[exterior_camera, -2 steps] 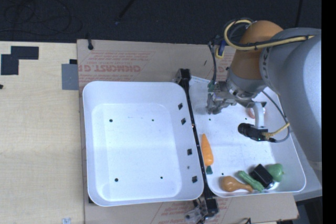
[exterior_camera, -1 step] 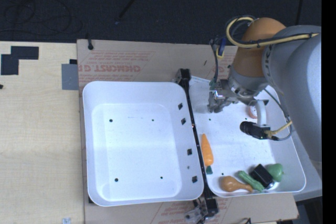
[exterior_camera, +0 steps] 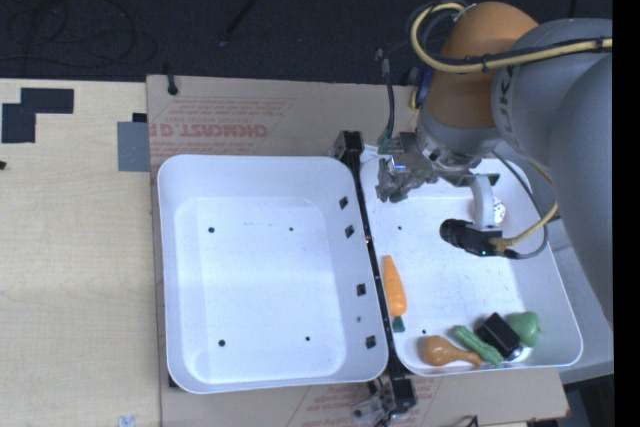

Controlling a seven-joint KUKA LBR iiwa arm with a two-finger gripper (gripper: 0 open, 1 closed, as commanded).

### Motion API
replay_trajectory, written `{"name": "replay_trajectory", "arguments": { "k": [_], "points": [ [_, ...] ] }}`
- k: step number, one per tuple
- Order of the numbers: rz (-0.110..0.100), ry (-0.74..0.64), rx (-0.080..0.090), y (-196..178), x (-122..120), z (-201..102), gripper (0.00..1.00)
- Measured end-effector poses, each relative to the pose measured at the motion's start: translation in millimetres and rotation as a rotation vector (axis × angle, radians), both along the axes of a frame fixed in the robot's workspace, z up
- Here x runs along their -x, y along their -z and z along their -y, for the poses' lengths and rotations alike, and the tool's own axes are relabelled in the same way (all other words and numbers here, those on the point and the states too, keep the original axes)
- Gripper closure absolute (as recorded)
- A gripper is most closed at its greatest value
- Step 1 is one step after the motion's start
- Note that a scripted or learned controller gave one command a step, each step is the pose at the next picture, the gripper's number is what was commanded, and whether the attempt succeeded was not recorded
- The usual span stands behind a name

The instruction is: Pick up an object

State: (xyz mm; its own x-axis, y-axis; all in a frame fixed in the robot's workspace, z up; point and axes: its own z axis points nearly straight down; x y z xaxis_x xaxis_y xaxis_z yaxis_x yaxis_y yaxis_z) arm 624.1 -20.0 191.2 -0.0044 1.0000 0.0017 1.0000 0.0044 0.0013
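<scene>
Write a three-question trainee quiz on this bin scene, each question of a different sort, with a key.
1. True or false: the orange carrot-shaped toy lies in the right bin, close to the divider between the bins.
2. Multiple choice: the gripper is above which part of the right bin? A) near corner B) far left corner C) middle
3. Fill in: the green toy, the black object and the tan gourd-shaped toy are clustered along the bin's ____ edge.

Key: 1 true; 2 B; 3 near.
</scene>
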Motion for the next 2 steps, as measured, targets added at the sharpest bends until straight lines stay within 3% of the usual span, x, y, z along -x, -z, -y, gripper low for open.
{"name": "replay_trajectory", "arguments": {
  "k": [1, 2],
  "points": [
    [0.002, -0.001, 0.0, -93.2, 26.6, -51.1, 1.0],
    [-0.004, 0.0, 0.002, -62.5, 10.8, -106.9, 1.0]
  ]
}}
